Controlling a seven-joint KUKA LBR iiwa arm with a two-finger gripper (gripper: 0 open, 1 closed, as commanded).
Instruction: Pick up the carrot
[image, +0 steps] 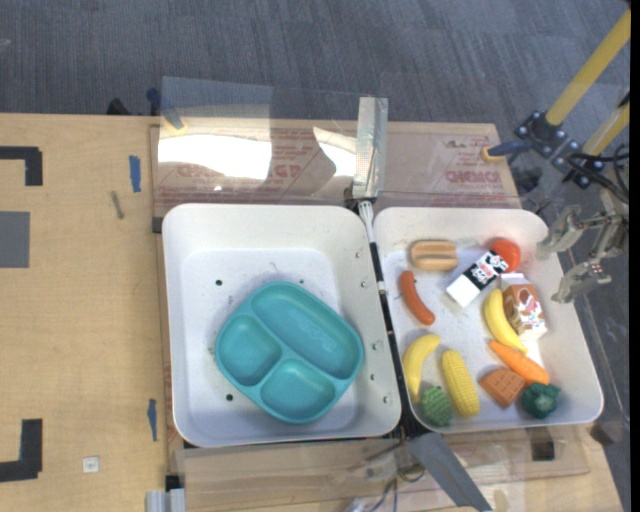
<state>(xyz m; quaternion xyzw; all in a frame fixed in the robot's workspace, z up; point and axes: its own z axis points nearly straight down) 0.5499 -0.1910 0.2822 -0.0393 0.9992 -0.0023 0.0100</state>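
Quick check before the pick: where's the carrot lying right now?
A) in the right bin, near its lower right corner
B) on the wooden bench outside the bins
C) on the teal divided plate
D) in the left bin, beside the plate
A: the carrot lies in the right bin, between a banana and a waffle.

The gripper (583, 262) hangs at the right rim of the right bin (590, 350), whether open or closed I cannot tell. Just down and left of it lie a wrapped snack (525, 308), a banana (497, 318) and the carrot (519, 362), the carrot touching neither. Further left are a milk carton (477, 277), tomato (505, 251), hot dog bun (433, 255) and sausage (416, 297). Well to its left, the left bin (190, 240) holds a teal divided plate (289, 349)
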